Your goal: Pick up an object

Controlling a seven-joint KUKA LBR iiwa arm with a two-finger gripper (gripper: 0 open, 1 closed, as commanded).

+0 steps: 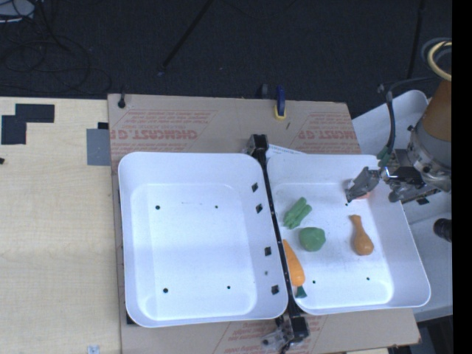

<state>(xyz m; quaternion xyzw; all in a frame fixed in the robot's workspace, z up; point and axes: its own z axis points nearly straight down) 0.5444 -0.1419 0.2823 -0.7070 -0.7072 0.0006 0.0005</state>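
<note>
The left bin (193,238) sits on the table (51,227), its white floor marked by a few small dark dots. Beside it, across the black clips (267,220) along their shared edge, the right bin (398,286) holds four things. An orange carrot (293,265) lies against the bin's left wall, pointing along it. Just right of it are a ridged green vegetable (297,212), tilted, and below that a rounder green lump (312,239) — the two close but apart. Further right lies a tan, pear-shaped piece (361,236), narrow end up, fat end down.

The end effector (362,184) hangs over the bin's upper right part, reaching in from the right — whether its fingers stand wide or narrow cannot be told, and nothing shows between them. The tan piece lies just below it, near but not touching; the green things are to its lower left, the carrot farthest.
</note>
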